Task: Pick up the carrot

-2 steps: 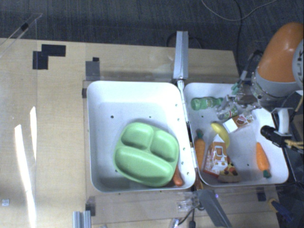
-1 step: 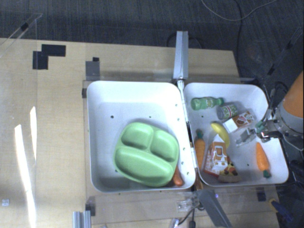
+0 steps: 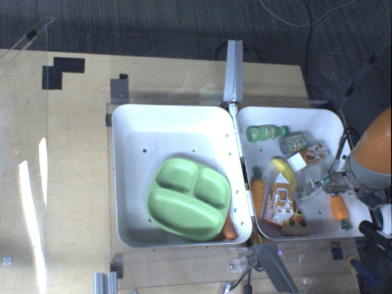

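Gripper (image 3: 309,188) low in right bin (image 3: 334,122), just right of banana (image 3: 284,171); can't tell its state, too small/blurry. Carrot (image 3: 258,195) lies along right bin's left wall, lengthwise, green top up, snack box (image 3: 282,206) touching its right side. Also in right bin: green bottle (image 3: 266,132), can (image 3: 294,143) near top, small orange item (image 3: 339,208) by arm. Left bin (image 3: 131,164): green divided tray (image 3: 190,198), orange bit (image 3: 228,230) at its lower-right edge. Open floor in left bin's upper half.
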`<control>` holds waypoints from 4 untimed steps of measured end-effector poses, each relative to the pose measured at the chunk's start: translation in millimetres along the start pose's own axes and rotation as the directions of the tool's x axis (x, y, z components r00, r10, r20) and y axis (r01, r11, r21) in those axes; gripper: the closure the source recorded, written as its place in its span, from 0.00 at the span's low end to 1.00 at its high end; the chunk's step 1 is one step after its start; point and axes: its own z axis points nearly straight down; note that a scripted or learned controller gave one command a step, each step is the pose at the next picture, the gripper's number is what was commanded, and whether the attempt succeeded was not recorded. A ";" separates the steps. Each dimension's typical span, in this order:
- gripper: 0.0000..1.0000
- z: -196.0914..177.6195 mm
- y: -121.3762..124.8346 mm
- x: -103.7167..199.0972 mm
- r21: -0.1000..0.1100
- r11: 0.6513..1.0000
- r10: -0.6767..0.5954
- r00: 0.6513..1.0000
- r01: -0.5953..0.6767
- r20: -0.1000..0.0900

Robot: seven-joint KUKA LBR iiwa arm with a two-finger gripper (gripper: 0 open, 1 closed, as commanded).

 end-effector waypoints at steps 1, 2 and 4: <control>0.00 7.7 2.8 -3.7 -0.004 0.991 -0.135 0.991 0.135 -0.010; 0.00 8.9 2.4 -6.7 -0.006 0.961 -0.275 0.961 0.275 -0.003; 1.00 -13.6 7.7 -15.2 0.007 0.911 -0.413 0.911 0.413 0.002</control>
